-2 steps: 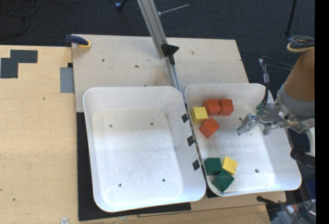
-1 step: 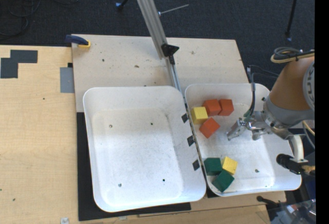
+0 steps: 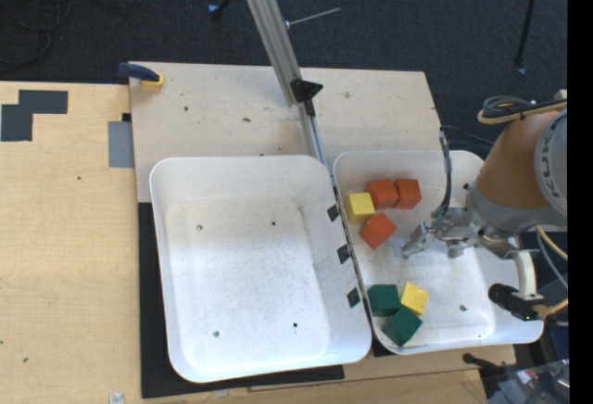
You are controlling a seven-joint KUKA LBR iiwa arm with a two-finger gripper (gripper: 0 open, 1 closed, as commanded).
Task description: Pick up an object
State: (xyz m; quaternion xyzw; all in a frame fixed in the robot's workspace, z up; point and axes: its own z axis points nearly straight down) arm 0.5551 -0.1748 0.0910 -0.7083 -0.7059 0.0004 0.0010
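Seven blocks are sitting in the right bin (image 3: 463, 323); nearest, the orange block (image 3: 377, 230), is lying at 9 o'clock from the gripper (image 3: 419, 243). We're seeing fingers seemingly spread, holding nothing.

Bare floor of right bin (image 3: 460, 286) lies between two block clusters.

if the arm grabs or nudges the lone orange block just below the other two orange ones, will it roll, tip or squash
The orange block looks like a rigid cube, so it probably won't squash. Its flat faces suggest it would slide on the right bin floor, not roll. It sits free of the yellow block, so a nudge from the tool would likely just turn it.
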